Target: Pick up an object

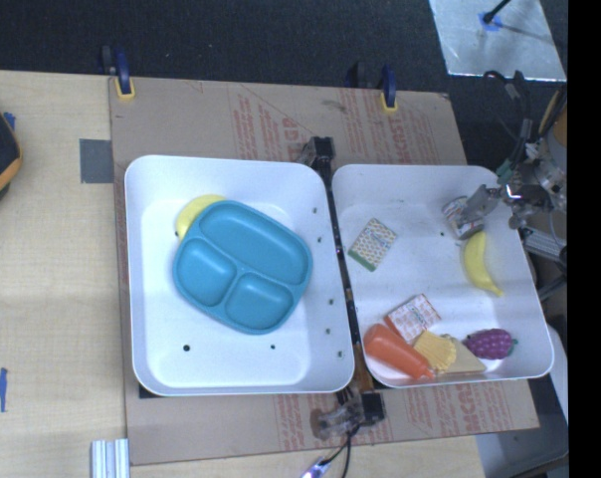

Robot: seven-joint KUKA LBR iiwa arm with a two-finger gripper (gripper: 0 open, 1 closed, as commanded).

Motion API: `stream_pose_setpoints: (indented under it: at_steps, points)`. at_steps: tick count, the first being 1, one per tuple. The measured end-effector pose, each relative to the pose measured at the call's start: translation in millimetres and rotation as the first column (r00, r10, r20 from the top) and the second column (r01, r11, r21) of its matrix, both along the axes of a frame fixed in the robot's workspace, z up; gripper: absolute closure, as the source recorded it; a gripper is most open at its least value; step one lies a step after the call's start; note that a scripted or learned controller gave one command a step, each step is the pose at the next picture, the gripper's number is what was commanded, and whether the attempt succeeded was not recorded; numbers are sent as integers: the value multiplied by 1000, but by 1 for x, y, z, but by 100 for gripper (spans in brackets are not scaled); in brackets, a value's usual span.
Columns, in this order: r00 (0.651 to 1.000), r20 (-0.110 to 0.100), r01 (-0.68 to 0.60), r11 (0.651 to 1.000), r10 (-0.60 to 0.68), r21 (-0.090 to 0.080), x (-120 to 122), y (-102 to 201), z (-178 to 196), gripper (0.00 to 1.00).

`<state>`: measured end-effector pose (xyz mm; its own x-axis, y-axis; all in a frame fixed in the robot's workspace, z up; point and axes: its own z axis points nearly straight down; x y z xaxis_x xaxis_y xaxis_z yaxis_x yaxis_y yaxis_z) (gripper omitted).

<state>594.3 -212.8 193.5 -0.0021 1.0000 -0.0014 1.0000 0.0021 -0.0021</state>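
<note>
text: red print on cardboard sheet (281, 118) | legibility: unreadable

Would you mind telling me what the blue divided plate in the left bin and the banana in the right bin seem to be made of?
The blue divided plate looks like moulded plastic with a matte finish: one even colour, softly rounded compartments. The yellow banana is probably a plastic toy, given its uniform, unblemished yellow, though real fruit cannot be ruled out from this view.
</note>
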Motion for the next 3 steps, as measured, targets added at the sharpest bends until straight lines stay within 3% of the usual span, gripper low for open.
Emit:
stream_pose_setpoints:
  at_steps: [1,2,3]
  points:
    - [1000,-5,-4,1000,4,1,40,2,-104,0]
    - [1000,1,-2,1000,2,1,62,1,-95,0]
    - [1000,0,-5,1000,5,0,62,0,-85,100]
